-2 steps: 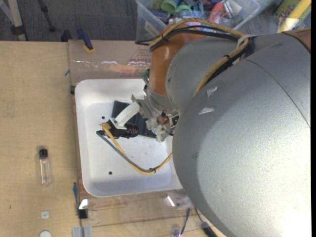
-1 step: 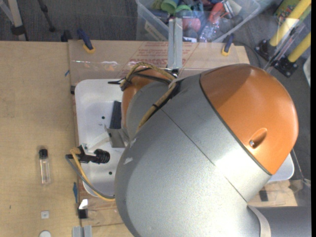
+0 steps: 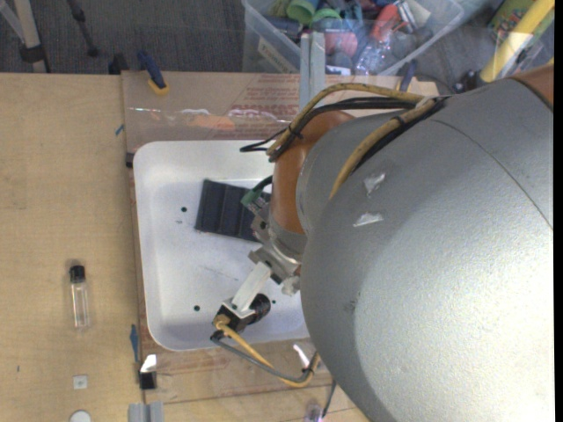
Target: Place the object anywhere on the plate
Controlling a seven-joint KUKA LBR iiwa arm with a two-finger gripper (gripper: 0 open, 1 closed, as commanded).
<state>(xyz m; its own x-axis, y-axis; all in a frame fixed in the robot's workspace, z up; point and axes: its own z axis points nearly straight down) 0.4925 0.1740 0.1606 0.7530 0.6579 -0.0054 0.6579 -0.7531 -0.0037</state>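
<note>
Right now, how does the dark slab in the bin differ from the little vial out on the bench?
The dark slab is broad, flat and opaque; the vial is slim and clear with a black cap. The slab lies in the white bin, its edge under the arm; the vial rests on the bench. Both sit left of the arm.

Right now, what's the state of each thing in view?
white bin: right part hidden by the arm
dark block: lying flat in the bin
vial: capped, lying on the bench
clear tub: lidless, packed with clutter
arm: reaching over the bin
</note>
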